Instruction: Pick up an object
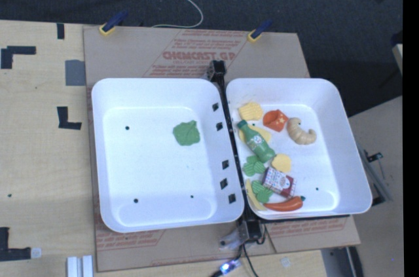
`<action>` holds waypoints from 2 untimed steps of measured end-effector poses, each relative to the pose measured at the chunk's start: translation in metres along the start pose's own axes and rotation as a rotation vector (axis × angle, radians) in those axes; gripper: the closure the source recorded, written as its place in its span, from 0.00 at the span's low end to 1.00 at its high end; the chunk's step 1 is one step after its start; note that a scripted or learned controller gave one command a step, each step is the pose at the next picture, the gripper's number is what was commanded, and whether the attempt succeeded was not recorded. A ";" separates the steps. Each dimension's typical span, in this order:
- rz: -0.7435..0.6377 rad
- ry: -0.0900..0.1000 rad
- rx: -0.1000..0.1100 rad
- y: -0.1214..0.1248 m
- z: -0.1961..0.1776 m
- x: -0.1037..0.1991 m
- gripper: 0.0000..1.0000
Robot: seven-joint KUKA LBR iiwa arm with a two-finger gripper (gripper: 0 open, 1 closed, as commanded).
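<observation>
Whether the hand is open or closed you cannot tell, so treat it as gripping nothing and plan the approach from the right.

Nearest that side is the right bin point(351, 158), and most of your candidates lie there, crowded toward its left wall. A tan croissant-shaped toy point(302, 131) lies a little apart from the rest, with a red toy piece point(275, 119) just beside it. Further in, a green toy bottle point(256, 143) lies on its side among yellow and green pieces. Below it a red packet point(279, 184) rests against a red chilli toy point(286, 205) by the near wall.

These look like light, stiff plastic play food, probably smooth and apt to skid or roll when pinched. The croissant looks the easiest: take it across its narrow middle, where there is room on both sides. The bottle would want a grip across its body, but its neighbours touch it.

In the left bin point(99, 138) a single green leafy piece point(186, 133) lies well apart from everything. It seems flat and possibly soft, so you would pinch it low, across its width.
</observation>
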State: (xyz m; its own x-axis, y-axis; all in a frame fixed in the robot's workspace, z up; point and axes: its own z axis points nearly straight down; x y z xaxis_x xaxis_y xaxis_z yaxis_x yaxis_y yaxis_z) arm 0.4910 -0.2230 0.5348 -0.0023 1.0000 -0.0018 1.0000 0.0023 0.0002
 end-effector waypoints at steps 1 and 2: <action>-0.001 0.001 0.000 -0.006 0.000 0.001 1.00; 0.000 0.000 0.000 -0.001 0.000 0.000 1.00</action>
